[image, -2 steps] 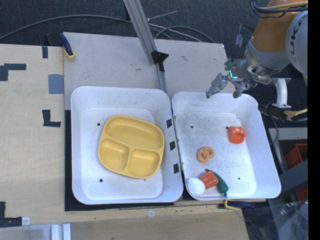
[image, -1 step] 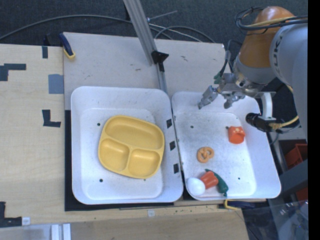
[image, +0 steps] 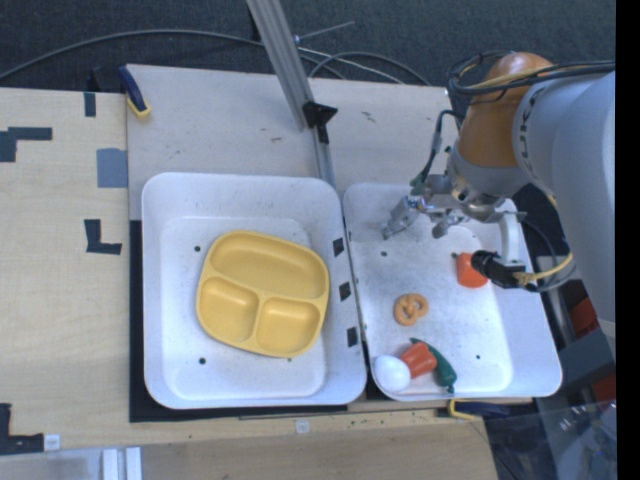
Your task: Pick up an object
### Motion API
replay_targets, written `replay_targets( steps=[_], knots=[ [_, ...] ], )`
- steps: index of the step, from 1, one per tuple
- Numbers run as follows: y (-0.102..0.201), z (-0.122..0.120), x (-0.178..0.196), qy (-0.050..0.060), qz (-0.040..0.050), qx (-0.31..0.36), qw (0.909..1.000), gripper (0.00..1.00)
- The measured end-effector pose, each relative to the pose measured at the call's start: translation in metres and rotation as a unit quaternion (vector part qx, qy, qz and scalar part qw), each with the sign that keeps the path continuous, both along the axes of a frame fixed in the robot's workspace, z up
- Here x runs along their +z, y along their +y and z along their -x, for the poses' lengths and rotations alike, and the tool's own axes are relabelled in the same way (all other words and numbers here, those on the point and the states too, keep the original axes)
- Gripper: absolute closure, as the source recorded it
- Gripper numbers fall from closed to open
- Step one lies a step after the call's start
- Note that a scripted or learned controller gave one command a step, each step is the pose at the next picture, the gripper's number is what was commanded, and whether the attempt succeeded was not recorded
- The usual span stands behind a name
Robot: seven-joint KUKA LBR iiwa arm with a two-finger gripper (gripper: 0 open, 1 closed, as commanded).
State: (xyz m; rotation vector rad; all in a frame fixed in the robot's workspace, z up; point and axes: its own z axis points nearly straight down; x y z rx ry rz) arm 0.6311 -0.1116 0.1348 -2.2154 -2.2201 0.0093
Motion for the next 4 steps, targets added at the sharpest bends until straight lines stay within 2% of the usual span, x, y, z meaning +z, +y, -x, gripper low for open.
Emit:
replay_targets(
  steps=[1,2,4],
  knots=[
    [0.001,0.001,-0.049,-0.003,0.0008,0.0,1.0,0.0],
    [0.001,0.0,-0.036,-0.003,0.0001,0.001,1.0,1.0],
    [0.01,-0.019,0.067,-0.006,-0.0001,0.0,1.0,1.0]
  ],
)
